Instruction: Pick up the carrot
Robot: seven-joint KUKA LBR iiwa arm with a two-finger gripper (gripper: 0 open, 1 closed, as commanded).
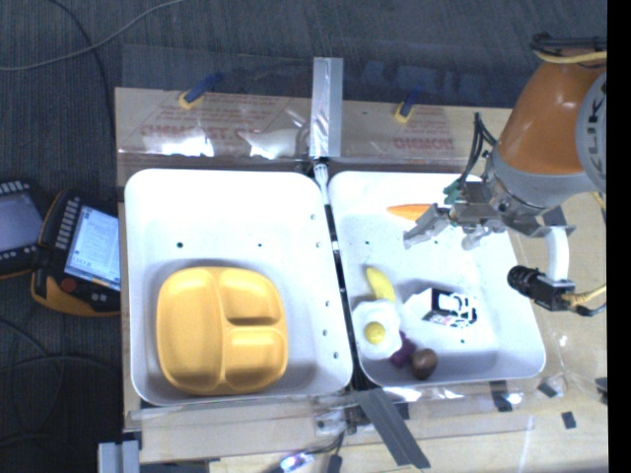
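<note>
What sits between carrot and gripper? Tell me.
Nothing: in the camera view the gripper hangs right beside the carrot, with bare white bin floor between them.

Yellow divided tray [223,328] in left bin [148,195], banana [380,283], fried egg [376,325], grapes [414,359] in right bin [513,348]

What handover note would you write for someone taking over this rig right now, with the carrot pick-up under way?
Gripper: fingers open, holding nothing, low over the right white bin.
Small orange carrot: lying in that bin's far part, just beside the fingers.
Also there: yellow banana, fried-egg toy, black-and-white card. Yellow divided tray sits in the left bin.
Done: approach.
Left: close on carrot, lift.
</note>
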